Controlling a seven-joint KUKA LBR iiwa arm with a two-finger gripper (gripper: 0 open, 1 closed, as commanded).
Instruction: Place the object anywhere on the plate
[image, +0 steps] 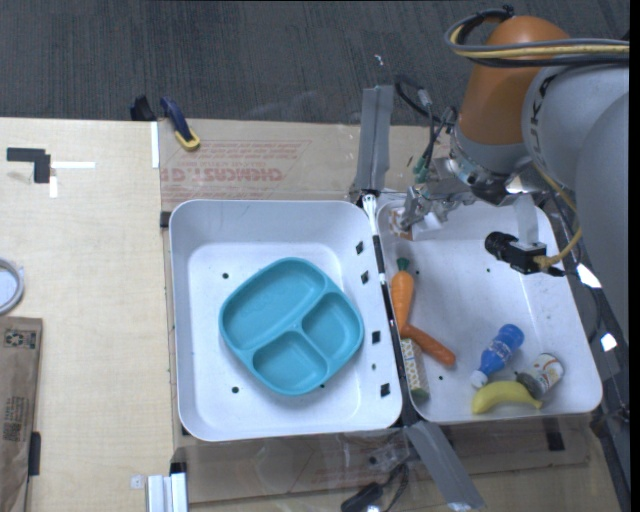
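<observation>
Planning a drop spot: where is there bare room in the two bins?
Left bin: bare floor rings the blue plate, widest at the far-left corner. Right bin: open middle between gripper and bottle; crowded along carrots and banana.

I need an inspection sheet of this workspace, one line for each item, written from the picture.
Surface: light wooden bench bearing two shallow white bins.
Job's things: blue three-compartment plastic plate in left bin; two orange carrots, blue-capped bottle, yellow banana, small jar in right bin.
Clutter: tape roll, brown paper bag.
End effector: over right bin's far-left corner, holding nothing visible.
Cables: yellow and black ones on arm.
Surroundings: dark floor.
</observation>
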